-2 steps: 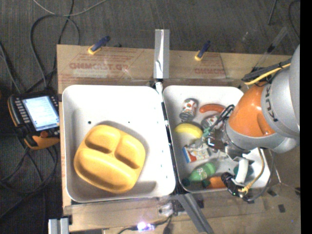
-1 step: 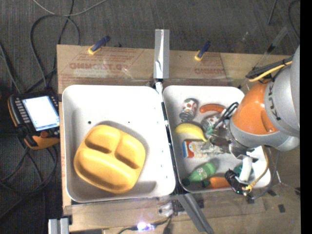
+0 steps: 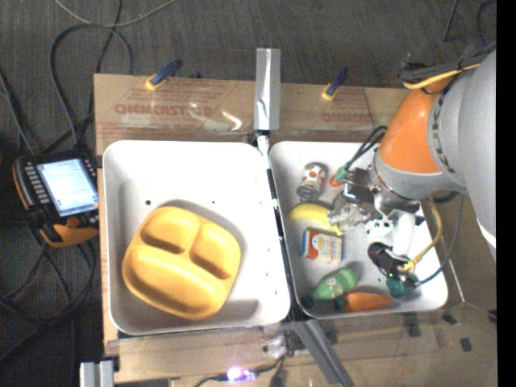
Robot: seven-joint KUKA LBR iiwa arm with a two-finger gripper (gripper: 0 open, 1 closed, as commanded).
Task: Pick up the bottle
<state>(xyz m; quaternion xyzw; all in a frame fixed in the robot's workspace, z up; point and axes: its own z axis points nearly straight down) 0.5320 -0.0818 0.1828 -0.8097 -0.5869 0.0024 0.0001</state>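
Approach step: the gripper (image 3: 348,213) hovers above the green bottle (image 3: 334,284) (jaws' state unclear); next it needs lowering toward frame bottom.

Right bin (image 3: 439,297): beneath the fingers (image 3: 348,213) a banana (image 3: 310,213) and carton (image 3: 322,247) lie crowded; beyond these, the green bottle (image 3: 334,284) touches a carrot (image 3: 369,301). Left of the fingers, past the dividing rims, a yellow tray (image 3: 182,260) has open floor around it.

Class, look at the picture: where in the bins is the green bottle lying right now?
The green bottle lies in the right bin, near its front edge, just below the small carton and left of the carrot.
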